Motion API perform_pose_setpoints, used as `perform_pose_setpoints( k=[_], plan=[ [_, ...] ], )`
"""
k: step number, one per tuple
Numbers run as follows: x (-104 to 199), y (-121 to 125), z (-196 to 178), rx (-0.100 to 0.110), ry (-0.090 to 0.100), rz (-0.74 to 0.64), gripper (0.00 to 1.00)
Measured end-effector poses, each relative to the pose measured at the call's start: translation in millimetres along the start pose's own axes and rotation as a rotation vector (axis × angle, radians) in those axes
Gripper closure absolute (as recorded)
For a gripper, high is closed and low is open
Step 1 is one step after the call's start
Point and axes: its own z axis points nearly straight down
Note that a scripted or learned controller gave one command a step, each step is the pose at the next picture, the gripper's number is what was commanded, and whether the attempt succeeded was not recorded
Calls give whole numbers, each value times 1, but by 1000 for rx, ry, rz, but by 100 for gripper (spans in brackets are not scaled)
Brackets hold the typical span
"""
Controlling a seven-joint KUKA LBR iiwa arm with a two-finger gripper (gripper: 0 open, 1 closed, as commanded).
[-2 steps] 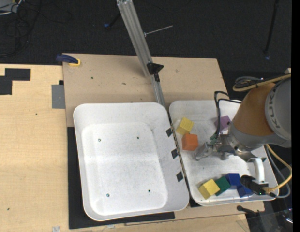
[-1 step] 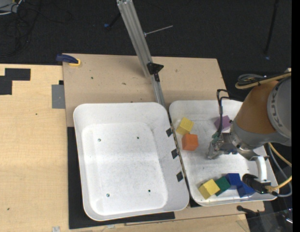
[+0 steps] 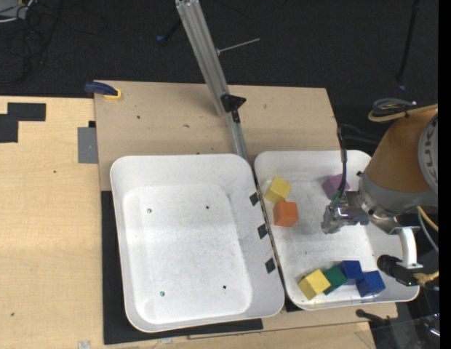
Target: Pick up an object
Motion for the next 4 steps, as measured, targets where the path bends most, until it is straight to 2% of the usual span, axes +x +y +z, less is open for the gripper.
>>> perform_pose_setpoints(
  k=[2,3,4],
  plan=[
    [0,-6,-86,-2,-1,-12,100],
    [56,9,-94,1,2,-17,100],
    [112,23,-82,3,2,-16,100]
  ],
)
